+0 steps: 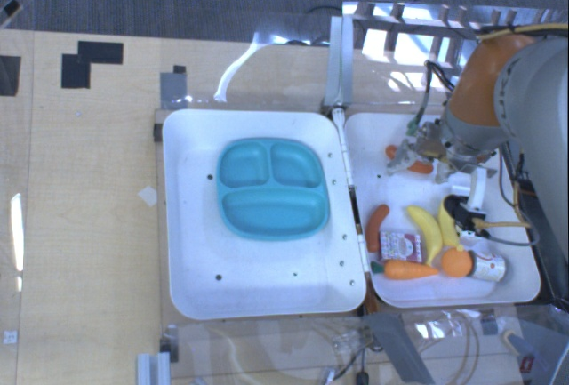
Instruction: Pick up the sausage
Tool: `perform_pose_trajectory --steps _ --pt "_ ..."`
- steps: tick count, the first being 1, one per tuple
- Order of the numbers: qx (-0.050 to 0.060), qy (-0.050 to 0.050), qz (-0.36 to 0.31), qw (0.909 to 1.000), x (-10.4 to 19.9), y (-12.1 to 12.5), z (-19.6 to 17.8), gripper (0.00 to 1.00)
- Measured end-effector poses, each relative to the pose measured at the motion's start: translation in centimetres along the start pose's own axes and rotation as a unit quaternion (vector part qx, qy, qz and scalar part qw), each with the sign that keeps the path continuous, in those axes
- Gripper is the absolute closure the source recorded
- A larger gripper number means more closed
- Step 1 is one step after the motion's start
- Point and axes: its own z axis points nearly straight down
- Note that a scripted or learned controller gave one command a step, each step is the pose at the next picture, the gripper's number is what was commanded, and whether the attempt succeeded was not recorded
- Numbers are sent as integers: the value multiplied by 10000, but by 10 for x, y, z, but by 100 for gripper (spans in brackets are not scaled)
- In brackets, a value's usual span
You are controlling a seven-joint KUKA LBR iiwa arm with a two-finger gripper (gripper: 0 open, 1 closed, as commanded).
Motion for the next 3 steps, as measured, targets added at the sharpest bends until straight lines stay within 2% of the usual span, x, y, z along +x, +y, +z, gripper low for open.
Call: perform_pose_trajectory --steps 1,2,3 --pt "27 5 -1054 9944 50 27 1 0" --pt "-5 5 -1073 9942 51 29 -12 100" --pt "6 15 -1323 9912 167 -34 -99 100"
